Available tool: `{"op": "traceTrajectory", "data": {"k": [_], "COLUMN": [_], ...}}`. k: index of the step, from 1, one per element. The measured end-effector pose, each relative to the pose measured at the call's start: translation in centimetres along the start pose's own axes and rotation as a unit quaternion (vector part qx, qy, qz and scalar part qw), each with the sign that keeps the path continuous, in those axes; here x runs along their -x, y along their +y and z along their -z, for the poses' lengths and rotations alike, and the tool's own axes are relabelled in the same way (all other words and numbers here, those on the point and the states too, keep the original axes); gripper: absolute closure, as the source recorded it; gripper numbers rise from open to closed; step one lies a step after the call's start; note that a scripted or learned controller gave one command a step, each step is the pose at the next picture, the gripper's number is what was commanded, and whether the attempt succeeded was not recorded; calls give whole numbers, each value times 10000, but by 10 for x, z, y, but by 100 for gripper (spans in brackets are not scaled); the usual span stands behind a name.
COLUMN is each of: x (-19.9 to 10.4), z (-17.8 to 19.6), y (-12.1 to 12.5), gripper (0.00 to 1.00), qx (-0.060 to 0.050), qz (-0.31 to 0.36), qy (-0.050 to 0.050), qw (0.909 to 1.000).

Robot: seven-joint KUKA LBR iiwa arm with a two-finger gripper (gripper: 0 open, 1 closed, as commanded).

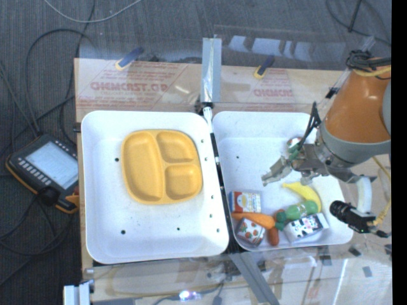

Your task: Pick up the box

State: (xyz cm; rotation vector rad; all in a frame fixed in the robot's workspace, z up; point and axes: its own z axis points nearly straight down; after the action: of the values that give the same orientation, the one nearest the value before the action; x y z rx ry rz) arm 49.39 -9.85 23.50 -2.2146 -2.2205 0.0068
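Note:
A small orange and white box [247, 202] lies flat near the front left of the right bin [254, 129]. A black and white carton [305, 227] lies at that bin's front right. My gripper [278, 171] hangs over the middle of the right bin, behind and to the right of the orange box and apart from it. Nothing shows in its grasp. The grey arm with its orange band [356, 110] reaches in from the right.
Just in front of the orange box lie a carrot [255, 219] and a round cup [249, 232]. A banana [304, 194] and a green object [294, 212] lie under the wrist. The left bin [102, 234] holds a yellow divided plate [161, 165].

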Motion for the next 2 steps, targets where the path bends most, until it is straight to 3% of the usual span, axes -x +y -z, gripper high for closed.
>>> {"op": "traceTrajectory", "data": {"k": [1, 2], "x": [0, -20], "z": [-97, 68], "y": [17, 74], "gripper": [0, 0], "qx": [-8, 12], "qz": [-481, -1112], "qy": [3, -23], "qw": [9988, 9938]}}
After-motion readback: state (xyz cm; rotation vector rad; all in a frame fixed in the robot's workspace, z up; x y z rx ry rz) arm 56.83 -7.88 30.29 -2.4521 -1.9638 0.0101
